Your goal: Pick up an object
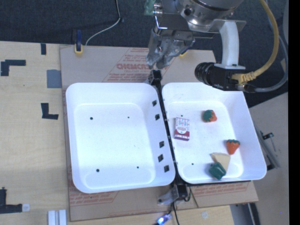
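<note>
Bright, even light falls from above my bench. The left bin [110, 139] glares almost pure white, its floor detail washed out, with a soft grey shadow along its near wall. Right of it, the other bin [234, 125] shows fainter shading. My gripper [159, 60], above the left bin's far right corner, looks slightly blurred. The background beyond stays dark.

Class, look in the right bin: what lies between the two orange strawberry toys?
Camera view: bare white bin floor between the upper strawberry and the lower strawberry.

Glossy white plastic bins [75, 97] on matt brown cardboard [126, 67] over a pale wood-look bench [28, 139].
</note>
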`<control>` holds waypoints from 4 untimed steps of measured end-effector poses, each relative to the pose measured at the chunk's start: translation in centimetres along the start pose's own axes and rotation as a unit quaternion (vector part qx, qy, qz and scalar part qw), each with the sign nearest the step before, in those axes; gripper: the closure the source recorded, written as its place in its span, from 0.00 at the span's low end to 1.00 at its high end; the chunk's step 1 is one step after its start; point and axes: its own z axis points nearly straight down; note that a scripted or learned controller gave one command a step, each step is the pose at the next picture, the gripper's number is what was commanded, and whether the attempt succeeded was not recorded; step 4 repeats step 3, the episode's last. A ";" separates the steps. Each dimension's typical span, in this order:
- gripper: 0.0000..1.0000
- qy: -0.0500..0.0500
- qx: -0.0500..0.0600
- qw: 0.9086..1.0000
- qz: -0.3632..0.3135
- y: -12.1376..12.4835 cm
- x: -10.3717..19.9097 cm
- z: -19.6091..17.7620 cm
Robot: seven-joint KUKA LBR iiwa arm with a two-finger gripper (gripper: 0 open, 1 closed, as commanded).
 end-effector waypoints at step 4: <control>1.00 0.000 0.001 1.000 -0.001 0.1 0.1 -2.9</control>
